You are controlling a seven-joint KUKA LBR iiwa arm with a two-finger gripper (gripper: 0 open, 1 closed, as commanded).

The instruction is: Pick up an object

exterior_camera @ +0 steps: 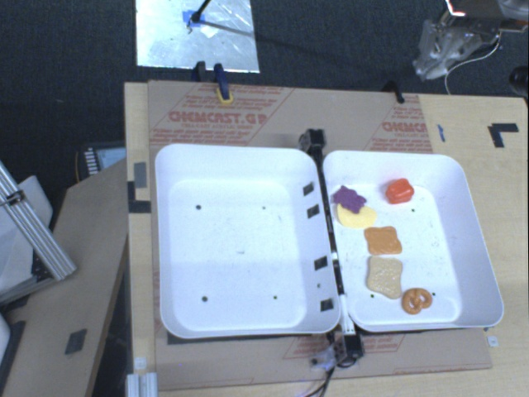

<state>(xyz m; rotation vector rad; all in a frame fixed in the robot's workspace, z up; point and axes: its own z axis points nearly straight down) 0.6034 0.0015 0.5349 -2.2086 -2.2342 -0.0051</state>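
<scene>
The right bin [471,222] holds several toy foods along its left half. A purple piece [350,197] lies at the top, partly over a yellow piece [357,217]. A red pepper-like piece [399,190] sits to their right. Below come an orange square piece [383,240], a beige bread slice [384,277] and a brown pretzel [416,301]. My gripper [442,44] hangs at the top right, well beyond the bins' far edge, above the dark floor.
The left bin [240,238] sits beside the right one, joined by a black clip strip [326,238]. Both rest on a cardboard sheet [273,110] on the bench. A shiny metal plate [197,23] lies at the top left.
</scene>
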